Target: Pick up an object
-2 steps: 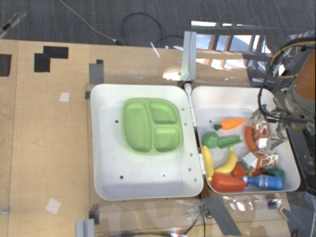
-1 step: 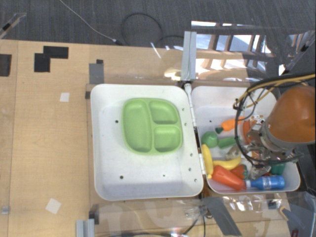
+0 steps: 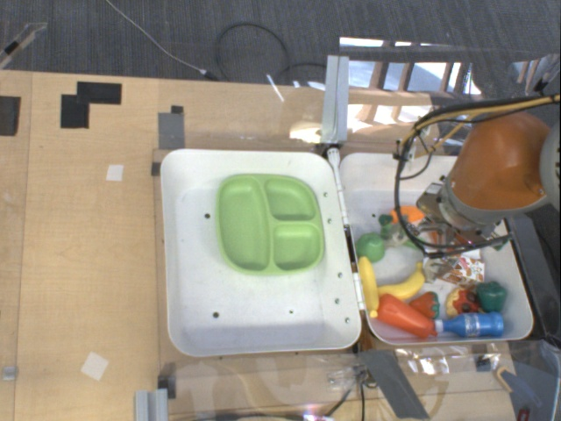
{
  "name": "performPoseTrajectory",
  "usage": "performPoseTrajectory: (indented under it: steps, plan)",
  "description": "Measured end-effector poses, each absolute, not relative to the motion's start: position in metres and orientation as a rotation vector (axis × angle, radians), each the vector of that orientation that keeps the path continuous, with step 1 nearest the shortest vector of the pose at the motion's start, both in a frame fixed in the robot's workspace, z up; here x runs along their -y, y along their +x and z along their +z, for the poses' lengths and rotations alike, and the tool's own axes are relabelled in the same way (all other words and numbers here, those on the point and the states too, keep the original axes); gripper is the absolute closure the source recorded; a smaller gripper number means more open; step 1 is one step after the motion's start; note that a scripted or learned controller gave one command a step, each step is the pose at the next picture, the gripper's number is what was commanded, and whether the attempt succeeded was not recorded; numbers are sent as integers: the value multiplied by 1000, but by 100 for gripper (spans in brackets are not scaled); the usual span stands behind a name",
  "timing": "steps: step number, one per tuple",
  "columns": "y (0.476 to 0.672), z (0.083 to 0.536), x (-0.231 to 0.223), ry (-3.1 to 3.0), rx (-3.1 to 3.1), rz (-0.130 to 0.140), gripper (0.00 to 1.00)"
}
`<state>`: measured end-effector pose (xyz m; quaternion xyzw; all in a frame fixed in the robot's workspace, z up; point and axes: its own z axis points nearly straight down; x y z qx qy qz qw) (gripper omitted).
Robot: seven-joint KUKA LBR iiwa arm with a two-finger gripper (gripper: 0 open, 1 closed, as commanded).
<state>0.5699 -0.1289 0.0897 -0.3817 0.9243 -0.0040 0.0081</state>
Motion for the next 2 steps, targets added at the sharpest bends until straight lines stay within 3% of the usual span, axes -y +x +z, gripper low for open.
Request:
performPoseTrajectory:
  steps: [1,2]
  plan:
    - [519,91,119,-1309,-2835,-17,0]
    - [575,90,106,-1053,-2946,-8,0]
